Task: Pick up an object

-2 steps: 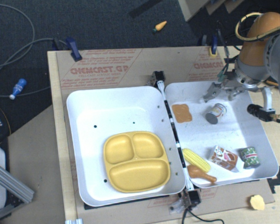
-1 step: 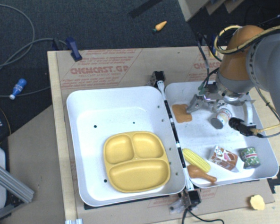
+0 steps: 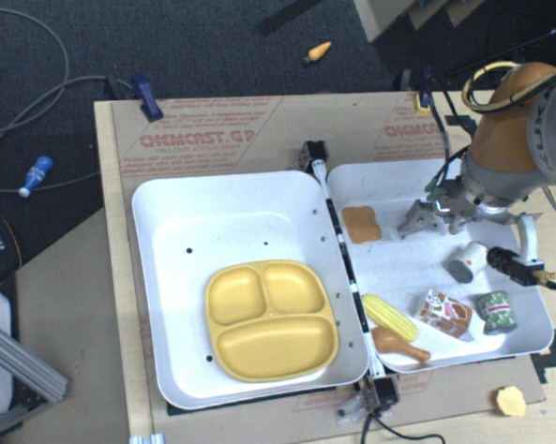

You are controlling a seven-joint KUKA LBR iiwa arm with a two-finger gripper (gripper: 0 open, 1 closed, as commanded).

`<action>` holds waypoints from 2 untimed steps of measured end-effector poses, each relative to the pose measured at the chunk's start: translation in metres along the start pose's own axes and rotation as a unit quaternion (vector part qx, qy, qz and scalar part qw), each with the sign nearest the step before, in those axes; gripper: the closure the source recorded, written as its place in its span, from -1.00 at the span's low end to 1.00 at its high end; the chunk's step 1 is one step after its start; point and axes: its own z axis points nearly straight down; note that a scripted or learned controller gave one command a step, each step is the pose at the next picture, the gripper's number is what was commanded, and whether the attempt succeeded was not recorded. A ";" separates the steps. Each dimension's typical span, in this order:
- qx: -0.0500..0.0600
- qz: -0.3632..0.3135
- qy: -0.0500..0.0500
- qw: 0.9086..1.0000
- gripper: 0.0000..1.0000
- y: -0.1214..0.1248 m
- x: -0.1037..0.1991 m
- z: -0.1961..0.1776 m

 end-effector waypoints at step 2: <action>-0.002 -0.003 0.001 1.000 1.00 -0.024 -0.051 0.003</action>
